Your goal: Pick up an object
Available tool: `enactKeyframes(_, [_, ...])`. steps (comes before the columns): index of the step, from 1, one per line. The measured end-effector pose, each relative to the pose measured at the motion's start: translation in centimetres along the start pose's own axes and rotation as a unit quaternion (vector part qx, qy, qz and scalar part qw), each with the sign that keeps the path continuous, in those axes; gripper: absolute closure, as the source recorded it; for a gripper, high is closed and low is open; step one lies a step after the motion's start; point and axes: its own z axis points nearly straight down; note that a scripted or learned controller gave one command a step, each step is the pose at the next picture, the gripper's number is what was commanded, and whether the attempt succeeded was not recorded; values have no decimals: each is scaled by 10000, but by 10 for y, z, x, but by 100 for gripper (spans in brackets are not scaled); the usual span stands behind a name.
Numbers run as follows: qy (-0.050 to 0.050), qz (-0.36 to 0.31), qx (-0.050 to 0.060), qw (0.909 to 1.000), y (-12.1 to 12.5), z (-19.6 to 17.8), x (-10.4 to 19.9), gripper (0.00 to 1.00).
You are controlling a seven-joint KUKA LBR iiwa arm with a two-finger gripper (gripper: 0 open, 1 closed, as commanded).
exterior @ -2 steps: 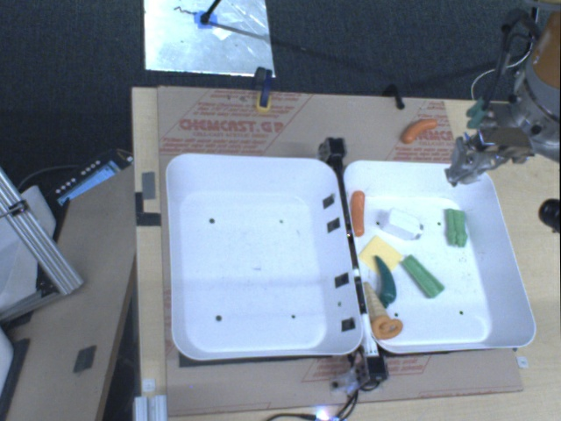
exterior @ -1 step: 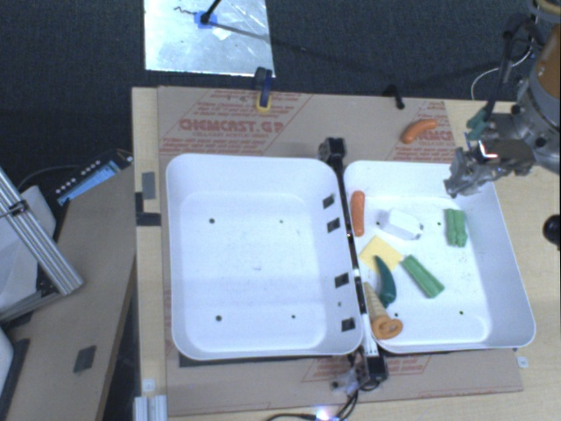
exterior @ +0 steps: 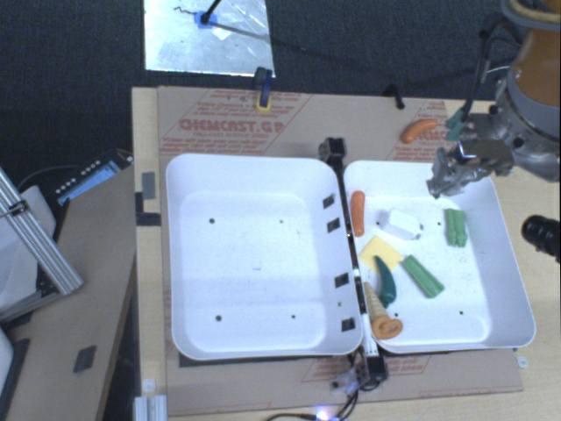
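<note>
My gripper [exterior: 441,183] hangs over the far right part of the right bin [exterior: 507,261], above its back edge. Below and left of it lies a white block [exterior: 401,225]. A light green piece [exterior: 455,226] lies just below the gripper. An orange sausage [exterior: 358,212] lies along the bin's left wall. A yellow wedge [exterior: 379,252], a teal pepper [exterior: 385,281], a dark green stick [exterior: 422,275] and an orange-tipped cone [exterior: 381,318] fill the bin's left and middle. Nothing shows between the fingers.
The left bin [exterior: 188,187] stands beside the right one, joined by black clips [exterior: 333,225]. An orange sausage-shaped piece [exterior: 419,131] lies on the cardboard behind the right bin. A yellow and blue clamp [exterior: 262,90] sits at the board's back edge.
</note>
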Motion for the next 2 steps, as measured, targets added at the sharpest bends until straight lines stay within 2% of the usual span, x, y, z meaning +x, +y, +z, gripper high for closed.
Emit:
enactKeyframes(1, [1,1,2,10000,0,6,26,100])
enactKeyframes(2, [-3,4,5,10000,30,11,47,100])
